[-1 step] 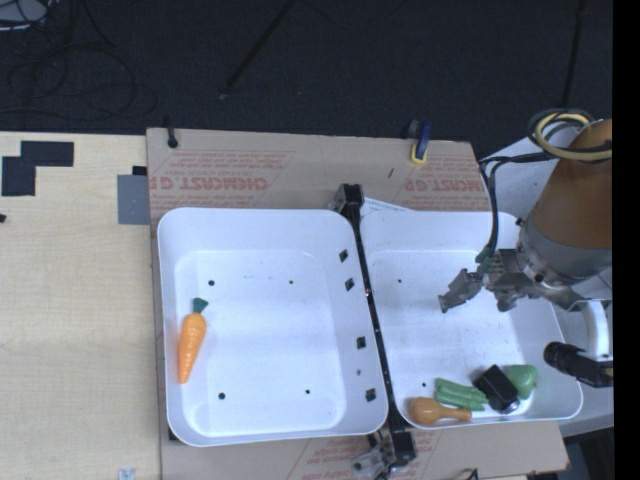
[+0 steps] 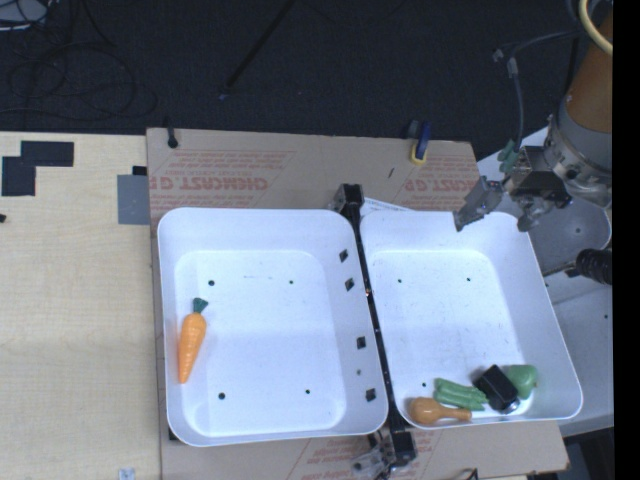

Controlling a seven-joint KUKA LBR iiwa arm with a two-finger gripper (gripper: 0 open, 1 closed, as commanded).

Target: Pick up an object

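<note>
While the gripper [image 2: 497, 200] hangs at the right bin's [image 2: 455, 230] upper right rim, fingers spread and holding nothing, the pick is not yet begun.
Candidates: a black block [image 2: 497, 388], green pieces [image 2: 462, 394] and an orange gourd [image 2: 437, 411] clustered lower right; a carrot [image 2: 191, 339] in the left bin [image 2: 250, 226]. Next likely calls for travelling to one and descending.

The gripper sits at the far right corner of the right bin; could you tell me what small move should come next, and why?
Probably a move toward the near edge of the right bin, since the gripper hovers over its far right corner with nothing between its fingers, while the green toy, black object and tan piece cluster at the near edge.
</note>
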